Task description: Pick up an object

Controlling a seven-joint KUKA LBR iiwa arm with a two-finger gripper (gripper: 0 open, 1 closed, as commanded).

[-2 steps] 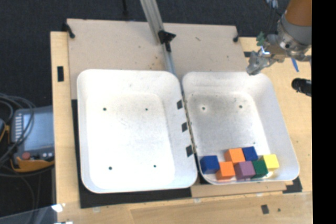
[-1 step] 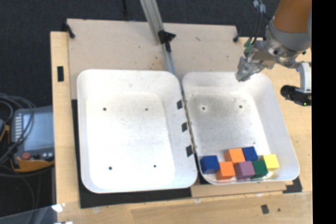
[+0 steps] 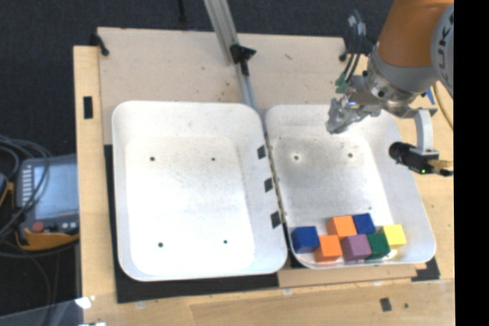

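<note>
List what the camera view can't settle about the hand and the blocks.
- Hand: small and blurred over the right bin's far end; finger state unreadable, and whether anything is in it.
- Arm: cut off by the frame's right side.
- Blocks: packed tight at the near edge; green block partly hidden by neighbours; can't tell if any are stacked.

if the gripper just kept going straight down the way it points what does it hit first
Most likely the bare floor of the right bin near its far edge. The gripper points down there, far from the coloured blocks; height is unclear.
</note>
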